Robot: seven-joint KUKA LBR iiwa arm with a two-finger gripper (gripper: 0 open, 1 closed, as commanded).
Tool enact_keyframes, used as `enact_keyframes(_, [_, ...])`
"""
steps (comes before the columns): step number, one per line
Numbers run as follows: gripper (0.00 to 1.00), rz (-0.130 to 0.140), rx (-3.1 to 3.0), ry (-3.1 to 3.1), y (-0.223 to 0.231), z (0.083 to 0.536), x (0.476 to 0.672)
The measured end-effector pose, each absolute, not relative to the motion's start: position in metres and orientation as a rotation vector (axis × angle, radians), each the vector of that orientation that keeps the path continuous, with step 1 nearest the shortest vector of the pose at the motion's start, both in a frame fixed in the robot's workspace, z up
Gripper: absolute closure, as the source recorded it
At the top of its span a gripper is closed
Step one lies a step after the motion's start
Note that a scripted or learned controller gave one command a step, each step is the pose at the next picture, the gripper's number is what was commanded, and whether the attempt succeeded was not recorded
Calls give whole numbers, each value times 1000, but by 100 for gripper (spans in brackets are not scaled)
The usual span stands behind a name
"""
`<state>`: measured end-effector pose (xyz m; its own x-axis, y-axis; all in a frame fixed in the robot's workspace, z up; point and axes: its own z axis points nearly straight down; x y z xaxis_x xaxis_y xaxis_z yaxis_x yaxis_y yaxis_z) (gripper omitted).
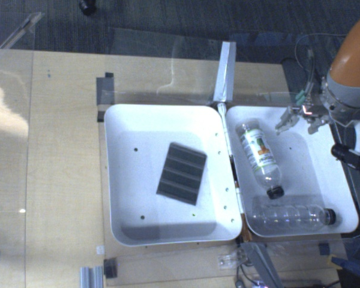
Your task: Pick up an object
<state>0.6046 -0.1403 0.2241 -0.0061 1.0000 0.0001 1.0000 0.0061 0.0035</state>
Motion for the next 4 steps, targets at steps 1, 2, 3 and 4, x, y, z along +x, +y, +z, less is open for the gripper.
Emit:
enact_keyframes(1, [0,8,2113,2313,-138,347,644])
enact_keyframes(2, [0,4,2005,2415,-100,246,654])
enact_keyframes(3, [0,8,1838,2540,-87,97,620])
enact_keyframes(4, [0,9,1731,2609,-121,90,611])
